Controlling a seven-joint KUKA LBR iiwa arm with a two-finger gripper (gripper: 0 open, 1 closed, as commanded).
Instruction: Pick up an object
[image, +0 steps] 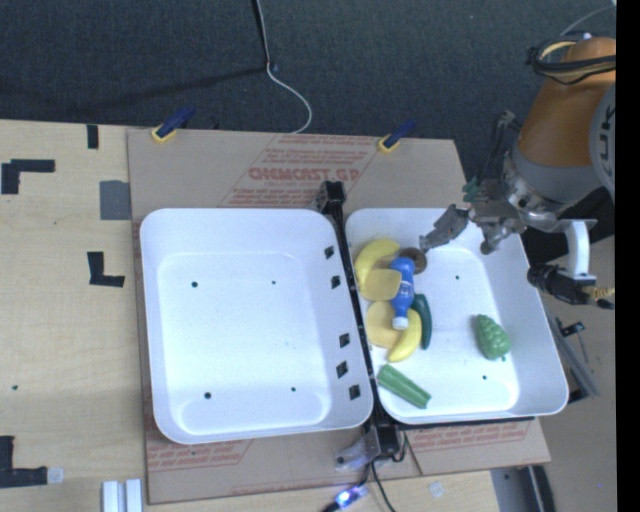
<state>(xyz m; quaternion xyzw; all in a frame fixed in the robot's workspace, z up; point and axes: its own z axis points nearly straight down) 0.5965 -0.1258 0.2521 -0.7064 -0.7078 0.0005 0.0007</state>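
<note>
Fingers (466, 230) spread, empty, over right bin (535, 400) holding bananas (378, 283), bottle (403, 292)

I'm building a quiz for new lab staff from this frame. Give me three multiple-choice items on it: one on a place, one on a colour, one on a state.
1. Where do the objects lie?
A. All in the right bin
B. All in the left bin
C. Split between both bins

2. What colour is the small bottle among the yellow pieces?
A. Red
B. Blue with a white cap
C. Black

3. How does the tool stand to the objects?
A. Clamped on the bottle
B. Pressed onto the bumpy green piece
C. Raised over the right bin's far part, with nothing between its fingers

Key: 1 A, the pile sits in the right bin, against the wall shared with the left bin. 2 B, the bottle lies on the yellow pieces. 3 C, the tool hangs apart from the pile and from the bumpy green piece.
</note>
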